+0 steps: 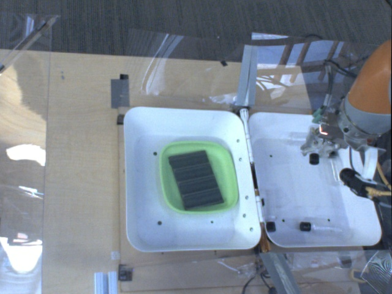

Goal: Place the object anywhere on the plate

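Observation:
A green square plate (167, 188) sits in the middle of the left white bin (138, 164). A dark grey ribbed rectangular block (195, 179) lies flat on the plate, slightly turned, inside its rim. My gripper (320, 147) hangs over the far right part of the right white bin (288, 188), below the orange band of the arm (373, 84). It is well away from the plate and the block, with nothing visible in it.
A small black-capped clear stick (312, 227) lies near the right bin's front wall. A grey metal post (247, 81) stands behind the seam between the bins. Black and yellow cables (361, 185) hang at the right bin's right edge.

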Robot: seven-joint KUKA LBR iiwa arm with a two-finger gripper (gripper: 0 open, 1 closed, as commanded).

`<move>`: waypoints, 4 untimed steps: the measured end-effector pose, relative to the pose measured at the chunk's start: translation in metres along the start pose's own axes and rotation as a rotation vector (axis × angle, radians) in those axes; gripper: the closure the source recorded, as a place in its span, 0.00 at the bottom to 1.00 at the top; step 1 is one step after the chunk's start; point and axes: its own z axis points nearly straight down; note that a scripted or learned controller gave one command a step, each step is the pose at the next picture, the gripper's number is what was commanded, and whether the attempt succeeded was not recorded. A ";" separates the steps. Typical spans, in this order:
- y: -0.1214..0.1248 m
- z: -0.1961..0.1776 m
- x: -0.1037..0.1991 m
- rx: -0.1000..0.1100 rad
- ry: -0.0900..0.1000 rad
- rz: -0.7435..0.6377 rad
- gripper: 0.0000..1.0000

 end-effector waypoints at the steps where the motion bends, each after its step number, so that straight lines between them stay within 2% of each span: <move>1: -0.079 0.020 0.065 0.005 0.003 -0.270 1.00; 2: -0.039 0.019 0.150 0.001 0.003 -0.524 1.00; 3: -0.039 0.018 0.150 0.000 0.003 -0.523 0.00; 4: -0.008 0.006 0.105 -0.003 0.001 -0.611 0.00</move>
